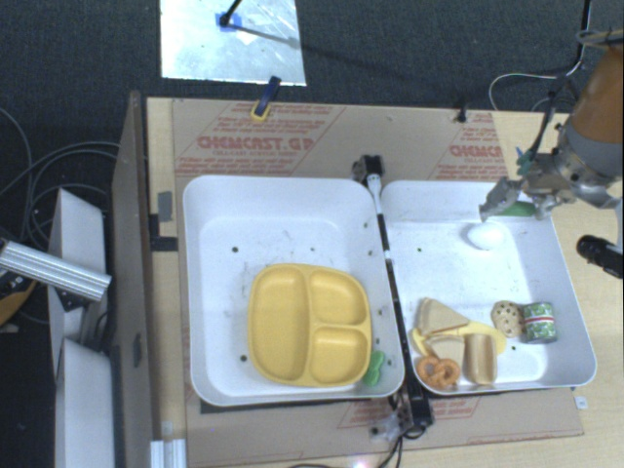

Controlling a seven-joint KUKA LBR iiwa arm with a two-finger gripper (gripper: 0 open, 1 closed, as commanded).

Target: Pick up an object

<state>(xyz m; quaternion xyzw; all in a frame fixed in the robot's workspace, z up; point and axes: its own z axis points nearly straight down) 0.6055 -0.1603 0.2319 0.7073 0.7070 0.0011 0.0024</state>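
The gripper [507,203] is seen hanging just above a small white egg-like ball [484,236] in the right bin [570,291], nothing clamped. Probably light, smooth, prone to rolling, so it's best pinched across the middle.

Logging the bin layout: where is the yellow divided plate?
The yellow divided plate lies in the left bin, toward its near right corner, beside a small green object.

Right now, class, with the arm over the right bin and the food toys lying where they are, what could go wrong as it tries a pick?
1. The hand hangs near the bin's far wall; it may bump it.
2. The white ball may roll away.
3. The pretzel, bread and cookie lie crowded, so fingers may nudge neighbours.
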